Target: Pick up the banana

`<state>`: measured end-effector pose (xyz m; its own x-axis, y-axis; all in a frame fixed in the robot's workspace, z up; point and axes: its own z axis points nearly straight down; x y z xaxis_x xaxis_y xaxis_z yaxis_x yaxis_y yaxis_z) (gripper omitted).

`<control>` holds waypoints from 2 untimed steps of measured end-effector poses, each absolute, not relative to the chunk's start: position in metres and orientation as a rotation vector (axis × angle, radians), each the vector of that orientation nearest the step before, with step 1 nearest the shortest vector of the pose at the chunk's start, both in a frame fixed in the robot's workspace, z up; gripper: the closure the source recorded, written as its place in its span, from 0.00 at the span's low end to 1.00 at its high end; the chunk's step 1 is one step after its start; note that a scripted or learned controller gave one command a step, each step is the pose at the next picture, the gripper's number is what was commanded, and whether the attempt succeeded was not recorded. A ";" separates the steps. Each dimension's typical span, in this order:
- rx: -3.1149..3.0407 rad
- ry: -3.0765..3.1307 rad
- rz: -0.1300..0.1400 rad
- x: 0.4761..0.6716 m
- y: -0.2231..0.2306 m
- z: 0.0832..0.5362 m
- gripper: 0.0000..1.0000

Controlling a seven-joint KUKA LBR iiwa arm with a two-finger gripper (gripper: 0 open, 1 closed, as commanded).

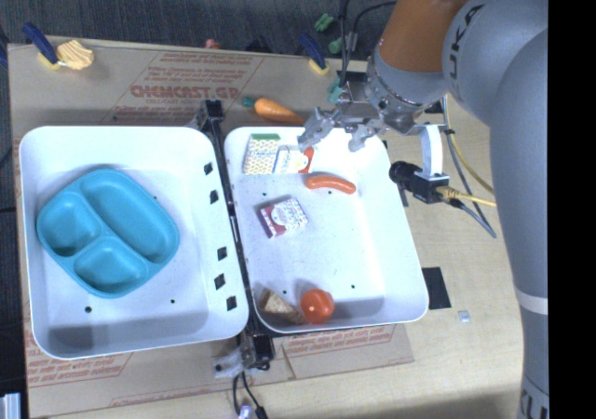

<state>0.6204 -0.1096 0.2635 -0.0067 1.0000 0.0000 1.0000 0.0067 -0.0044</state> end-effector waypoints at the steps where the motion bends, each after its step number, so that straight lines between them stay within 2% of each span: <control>1: -2.276 -2.166 0.003 0.605 -0.207 0.330 0.00; 2: -2.285 -2.157 -0.001 0.523 -0.101 0.416 0.00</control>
